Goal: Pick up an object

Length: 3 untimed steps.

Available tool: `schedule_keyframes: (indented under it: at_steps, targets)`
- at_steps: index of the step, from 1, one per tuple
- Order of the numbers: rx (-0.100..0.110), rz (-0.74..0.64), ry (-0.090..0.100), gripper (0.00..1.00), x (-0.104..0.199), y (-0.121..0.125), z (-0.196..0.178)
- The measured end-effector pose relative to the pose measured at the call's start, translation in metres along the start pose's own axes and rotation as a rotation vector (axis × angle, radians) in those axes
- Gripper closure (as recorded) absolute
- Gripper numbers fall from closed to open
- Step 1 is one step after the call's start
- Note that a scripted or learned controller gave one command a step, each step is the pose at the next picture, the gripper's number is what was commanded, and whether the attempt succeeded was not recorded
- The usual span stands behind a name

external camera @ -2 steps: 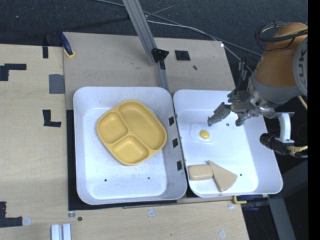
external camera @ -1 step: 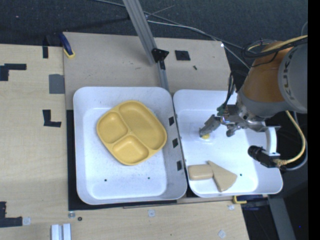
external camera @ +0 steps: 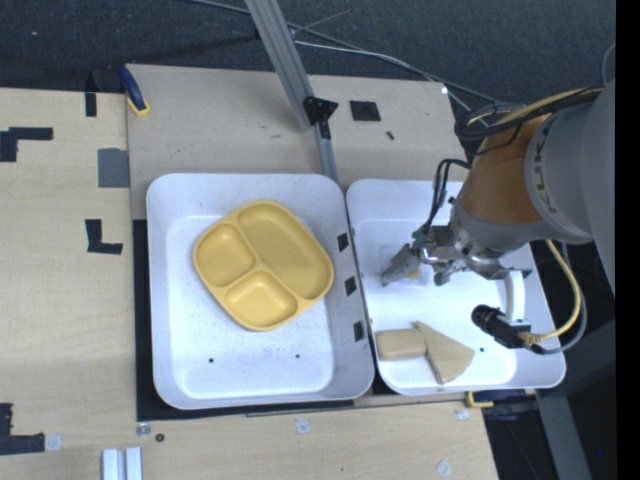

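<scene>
Tool (external camera: 398, 268): spread, empty, above the tan wedge pieces (external camera: 425, 349) in the right bin (external camera: 365, 208). Step, as judged: approach. Next calls for descent toward the pieces.

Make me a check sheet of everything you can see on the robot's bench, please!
Surface: wooden bench bearing two shallow white bins side by side, left bin and right bin.
Job's things: yellow plastic three-compartment plate lying flat in the left bin; two tan foam-like pieces, one block and one wedge, touching, at the right bin's near edge.
Clutter: black tape marks on the bench.
Grippers: pincer over the right bin, apart from the tan pieces, nothing seen between its fingers.
Cables: yellow cable looping beside the arm; thin wires across the dark floor.
Surroundings: grey metal pole slanting above the bins.
</scene>
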State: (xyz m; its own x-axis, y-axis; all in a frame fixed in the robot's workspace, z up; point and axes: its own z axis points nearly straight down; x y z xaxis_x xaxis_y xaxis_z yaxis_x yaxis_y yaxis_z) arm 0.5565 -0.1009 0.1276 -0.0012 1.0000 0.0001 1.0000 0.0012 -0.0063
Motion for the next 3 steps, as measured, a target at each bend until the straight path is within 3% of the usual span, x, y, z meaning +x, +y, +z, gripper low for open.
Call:
schedule_keyframes:
  at_steps: [1,3]
  targets:
    - [-0.002,-0.001,0.000,1.00,0.000,0.000,-0.013]
    - [-0.010,0.000,-0.001,1.00,-0.002,0.002,-0.103]
